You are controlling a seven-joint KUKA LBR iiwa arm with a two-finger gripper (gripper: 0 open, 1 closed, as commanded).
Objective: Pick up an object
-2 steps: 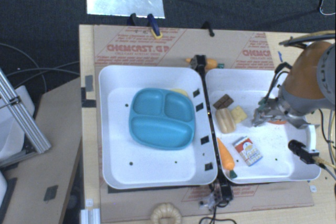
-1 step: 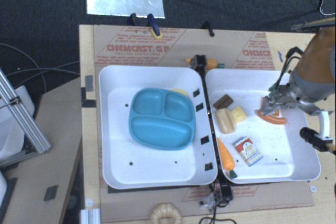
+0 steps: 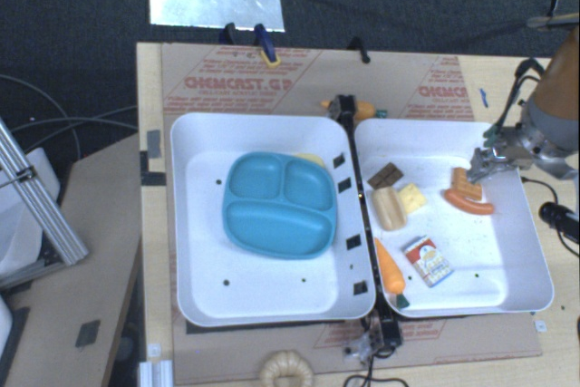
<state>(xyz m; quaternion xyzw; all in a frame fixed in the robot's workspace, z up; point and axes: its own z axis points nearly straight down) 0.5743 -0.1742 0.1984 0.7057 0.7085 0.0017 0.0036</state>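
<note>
The right bin (image 3: 530, 285) holds the toy food; the gripper (image 3: 478, 164) hangs over its far right side, just above the orange sausage (image 3: 468, 202) (whether it's spread, I can't tell). It should descend squarely astride it.

My one camera sits fixed above the bench (image 3: 299, 68), looking down slantwise on both white bins (image 3: 195, 195).

Orange waffle piece (image 3: 466, 184) in rt bin, atop sausage (image 3: 469, 203).
</note>
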